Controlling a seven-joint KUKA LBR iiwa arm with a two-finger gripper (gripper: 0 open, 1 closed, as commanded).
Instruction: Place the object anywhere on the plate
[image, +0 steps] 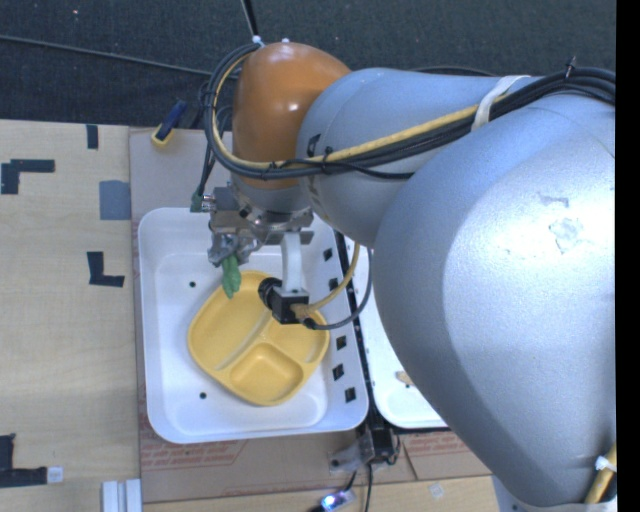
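Note:
A yellow plate (245, 335) with divided compartments lies tilted in the left white bin (165, 330). Just above the plate's upper left rim hangs a small green object (232, 276), long and thin. My gripper (231, 252) points down over that spot and is shut on the green object's top end. The object's lower tip hangs at the plate's rim; I cannot tell whether it touches. The grey arm with its orange band (280, 95) covers the bin's upper right part.
The right white bin (400, 405) shows as a sliver under the arm, mostly hidden. A black cable loops from the wrist down over the plate's upper edge (285, 305). Brown board surrounds the bins on the left.

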